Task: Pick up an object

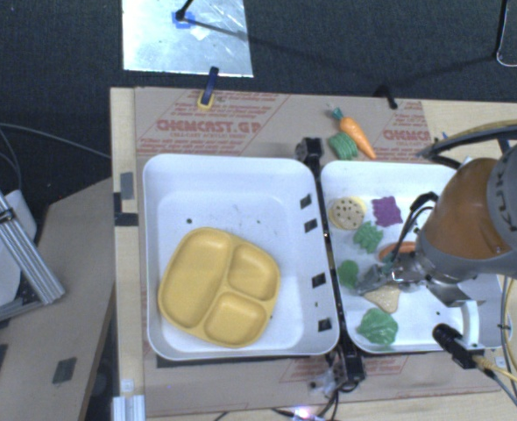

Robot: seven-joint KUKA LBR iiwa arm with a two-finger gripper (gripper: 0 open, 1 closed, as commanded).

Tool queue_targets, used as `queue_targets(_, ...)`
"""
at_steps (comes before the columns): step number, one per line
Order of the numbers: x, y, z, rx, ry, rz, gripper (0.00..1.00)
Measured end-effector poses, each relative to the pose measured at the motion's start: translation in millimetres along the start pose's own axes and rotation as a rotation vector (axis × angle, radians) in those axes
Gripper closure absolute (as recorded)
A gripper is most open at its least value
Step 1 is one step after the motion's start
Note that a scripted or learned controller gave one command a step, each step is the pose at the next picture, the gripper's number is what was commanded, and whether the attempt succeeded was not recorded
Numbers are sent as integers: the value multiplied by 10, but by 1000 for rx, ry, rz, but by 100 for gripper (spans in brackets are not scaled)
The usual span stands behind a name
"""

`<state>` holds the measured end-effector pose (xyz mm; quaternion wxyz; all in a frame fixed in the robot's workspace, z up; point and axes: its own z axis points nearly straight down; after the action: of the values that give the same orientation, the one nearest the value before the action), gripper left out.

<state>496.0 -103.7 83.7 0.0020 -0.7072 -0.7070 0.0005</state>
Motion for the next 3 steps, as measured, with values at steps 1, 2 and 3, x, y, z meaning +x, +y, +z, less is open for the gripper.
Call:
queue_targets(1, -375, 240, -13, -8, -5, 0, 0)
queue_targets(2, -660, 469, -228, -9, -5, 0, 0)
queue_targets(3, -737, -85, -27, -11, -3, 3, 0)
